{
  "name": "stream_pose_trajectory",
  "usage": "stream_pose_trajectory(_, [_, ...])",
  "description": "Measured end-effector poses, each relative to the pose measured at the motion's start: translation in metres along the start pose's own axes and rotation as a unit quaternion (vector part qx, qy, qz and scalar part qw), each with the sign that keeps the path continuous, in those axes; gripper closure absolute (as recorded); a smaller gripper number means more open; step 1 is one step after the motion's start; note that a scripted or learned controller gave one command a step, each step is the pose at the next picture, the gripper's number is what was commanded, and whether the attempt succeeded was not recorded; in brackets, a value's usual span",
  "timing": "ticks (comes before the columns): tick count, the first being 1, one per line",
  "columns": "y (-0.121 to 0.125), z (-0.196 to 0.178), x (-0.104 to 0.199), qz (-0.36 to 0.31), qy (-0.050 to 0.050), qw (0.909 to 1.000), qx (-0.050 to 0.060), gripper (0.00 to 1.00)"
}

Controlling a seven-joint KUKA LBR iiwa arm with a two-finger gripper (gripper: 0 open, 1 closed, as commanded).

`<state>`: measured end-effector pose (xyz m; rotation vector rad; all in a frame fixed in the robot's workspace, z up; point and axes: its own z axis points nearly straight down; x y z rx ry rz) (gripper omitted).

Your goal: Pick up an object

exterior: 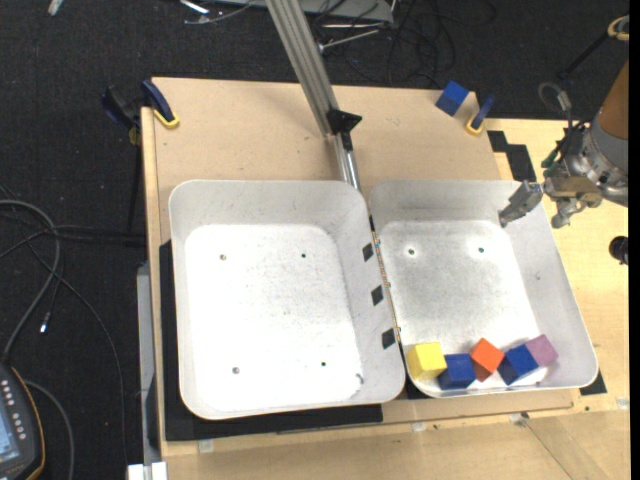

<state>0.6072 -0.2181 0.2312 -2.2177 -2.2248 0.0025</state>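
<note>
Camera view: fingers point(537, 206) spread open, holding nothing, over right bin's point(560, 268) far edge.

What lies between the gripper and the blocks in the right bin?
Bare white bin floor in the camera view; the gripper sits above the far rim, the blocks along the near wall.

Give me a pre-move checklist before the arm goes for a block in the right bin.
1. Blocks in view: ok. Yellow, orange, purple and two blue blocks lie along the right bin's near edge.
2. Gripper empty: ok, nothing between its fingers.
3. Gripper over a block: not ok, it sits at the bin's far right corner.
4. Blocks spaced for a grasp: not ok, they are bunched together.
5. Path down to blocks: ok.
</note>
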Motion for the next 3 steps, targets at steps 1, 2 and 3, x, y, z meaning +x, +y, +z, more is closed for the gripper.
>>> stream_pose_trajectory(1, [-0.024,0.008,0.051,-0.002,0.001,1.0,0.001,0.0])
stream_pose_trajectory(2, [-0.036,0.028,0.098,-0.002,0.002,1.0,0.0,0.0])
stream_pose_trajectory(3, [-0.063,0.037,0.134,-0.001,0.001,1.0,0.001,0.0])
